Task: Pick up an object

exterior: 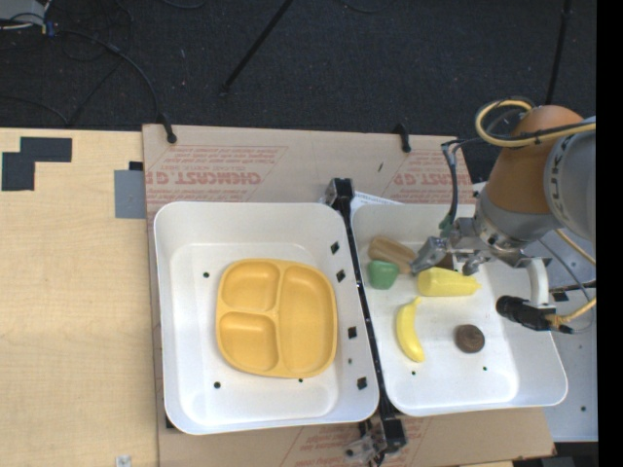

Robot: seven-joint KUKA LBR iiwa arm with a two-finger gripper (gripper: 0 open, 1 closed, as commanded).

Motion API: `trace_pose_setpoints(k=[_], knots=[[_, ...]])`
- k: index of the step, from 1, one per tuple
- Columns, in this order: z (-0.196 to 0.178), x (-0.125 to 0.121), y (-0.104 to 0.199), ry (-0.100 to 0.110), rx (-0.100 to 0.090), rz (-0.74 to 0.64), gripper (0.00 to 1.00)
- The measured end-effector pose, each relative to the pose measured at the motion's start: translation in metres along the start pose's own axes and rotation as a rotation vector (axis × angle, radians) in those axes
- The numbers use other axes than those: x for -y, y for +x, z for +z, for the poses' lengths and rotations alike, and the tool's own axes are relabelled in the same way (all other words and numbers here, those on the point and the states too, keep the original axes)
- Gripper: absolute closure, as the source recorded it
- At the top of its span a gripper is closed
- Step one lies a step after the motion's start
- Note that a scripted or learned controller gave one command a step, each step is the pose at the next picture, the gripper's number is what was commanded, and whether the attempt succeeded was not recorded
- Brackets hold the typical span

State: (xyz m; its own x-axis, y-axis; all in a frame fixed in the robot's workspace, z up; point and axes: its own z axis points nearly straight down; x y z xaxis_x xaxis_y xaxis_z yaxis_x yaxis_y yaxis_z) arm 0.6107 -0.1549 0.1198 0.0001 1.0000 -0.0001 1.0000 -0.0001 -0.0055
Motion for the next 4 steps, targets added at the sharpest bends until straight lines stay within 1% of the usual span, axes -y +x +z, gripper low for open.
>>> trace_pose_setpoints(k=[1, 2, 3, 4], knots=[[-0.013, -0.001, 0.000, -0.001, -0.001, 0.001, 1.00], [-0.073, -0.009, -0.004, -0.009, 0.001, -0.001, 1.00], [-0.130, -0.004, 0.004, -0.009, 0.001, -0.002, 1.00], [-0.140, -0.004, 0.004, -0.005, 0.000, -0.002, 1.00]])
